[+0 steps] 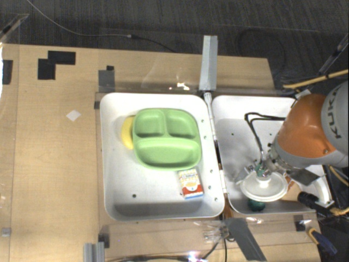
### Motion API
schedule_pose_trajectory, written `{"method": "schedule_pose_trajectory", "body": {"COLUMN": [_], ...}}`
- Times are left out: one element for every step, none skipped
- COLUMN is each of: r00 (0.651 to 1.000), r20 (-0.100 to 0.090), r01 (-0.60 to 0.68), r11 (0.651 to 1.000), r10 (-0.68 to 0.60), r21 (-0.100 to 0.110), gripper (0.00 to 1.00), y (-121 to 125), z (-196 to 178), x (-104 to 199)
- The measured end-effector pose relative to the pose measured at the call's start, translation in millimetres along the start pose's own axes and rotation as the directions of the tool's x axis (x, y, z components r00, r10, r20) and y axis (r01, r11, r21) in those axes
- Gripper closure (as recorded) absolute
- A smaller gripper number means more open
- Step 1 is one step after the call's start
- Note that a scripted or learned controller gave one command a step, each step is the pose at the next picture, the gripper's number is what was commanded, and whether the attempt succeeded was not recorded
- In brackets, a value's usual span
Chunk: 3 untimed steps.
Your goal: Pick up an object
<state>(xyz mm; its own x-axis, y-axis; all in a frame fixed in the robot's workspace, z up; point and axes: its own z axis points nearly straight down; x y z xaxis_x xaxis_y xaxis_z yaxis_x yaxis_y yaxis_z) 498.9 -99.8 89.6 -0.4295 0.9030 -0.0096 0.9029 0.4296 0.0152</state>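
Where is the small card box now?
The small card box lies in the left bin, near its front right corner, just below the green divided plate.

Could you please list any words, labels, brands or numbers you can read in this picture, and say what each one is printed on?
"KU": large letters on the grey arm at the right edge, cut off by the frame.
Small carton in the left bin: orange and white print with a picture, too small and blurred to read.
Green tray: no text that I can see.
Black marks on the bench: plain shapes, not letters.
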Motion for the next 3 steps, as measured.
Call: {"method": "schedule_pose_trajectory", "body": {"r00": [0.985,0.963,0.944], "r20": [0.003,-0.004,-0.005], "r01": [0.172,0.269,0.331], "r11": [0.985,0.963,0.944], "r10": [-0.172,-0.269,-0.331], "r21": [-0.002,0.005,0.004], "gripper": [0.0,0.0,0.0], "y": [-2.6,9.6,22.4], "z": [-0.2,0.2,0.6], "x": [8.1,3.2,-0.3]}}
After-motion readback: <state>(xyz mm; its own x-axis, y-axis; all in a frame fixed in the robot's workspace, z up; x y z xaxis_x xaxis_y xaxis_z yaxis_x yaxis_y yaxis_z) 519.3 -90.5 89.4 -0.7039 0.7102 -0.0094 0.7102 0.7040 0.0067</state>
